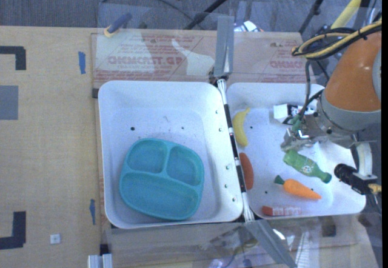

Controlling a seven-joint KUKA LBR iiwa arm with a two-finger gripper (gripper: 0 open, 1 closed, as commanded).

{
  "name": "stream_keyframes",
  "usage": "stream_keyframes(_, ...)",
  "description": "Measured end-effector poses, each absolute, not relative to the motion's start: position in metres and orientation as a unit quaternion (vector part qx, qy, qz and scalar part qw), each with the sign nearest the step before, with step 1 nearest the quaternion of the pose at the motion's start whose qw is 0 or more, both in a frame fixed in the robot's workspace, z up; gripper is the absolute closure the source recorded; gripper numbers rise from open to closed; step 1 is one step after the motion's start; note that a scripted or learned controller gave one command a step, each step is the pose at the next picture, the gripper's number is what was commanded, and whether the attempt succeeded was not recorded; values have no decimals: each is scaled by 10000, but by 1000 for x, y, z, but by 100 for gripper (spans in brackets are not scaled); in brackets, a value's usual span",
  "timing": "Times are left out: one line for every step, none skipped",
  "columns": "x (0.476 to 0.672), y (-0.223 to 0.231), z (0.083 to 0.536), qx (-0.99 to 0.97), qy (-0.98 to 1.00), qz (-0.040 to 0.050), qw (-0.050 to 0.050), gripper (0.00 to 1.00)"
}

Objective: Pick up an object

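Observation:
The right bin (267, 200) holds a yellow banana (241, 127), a red-orange sausage (246, 170), a green bottle (307, 166) lying on its side, an orange carrot (300, 188) and a red-and-white tube (281, 210) at the front wall. My gripper (296, 137) hangs low in this bin, just above the green bottle's upper left end. A small white item (280, 111) lies behind the gripper. Nothing visibly hangs from the gripper.
The left bin (157, 97) holds a teal divided plate (161, 178) at its front. The grey arm with its orange band (356, 79) covers the right bin's far right part. A metal divider (233, 145) separates the bins.

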State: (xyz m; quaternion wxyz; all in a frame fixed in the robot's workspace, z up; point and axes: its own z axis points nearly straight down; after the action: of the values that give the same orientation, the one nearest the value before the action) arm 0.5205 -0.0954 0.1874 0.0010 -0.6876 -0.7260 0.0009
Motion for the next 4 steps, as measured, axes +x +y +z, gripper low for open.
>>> stream_keyframes(524,-126,113,-8151,-5794,22,30,100)
stream_keyframes(524,-125,113,-8150,-5795,22,29,0)
stream_keyframes(625,-152,85,-8556,-5175,52,48,0)
stream_keyframes(625,-149,93,-8544,-5195,76,61,100)
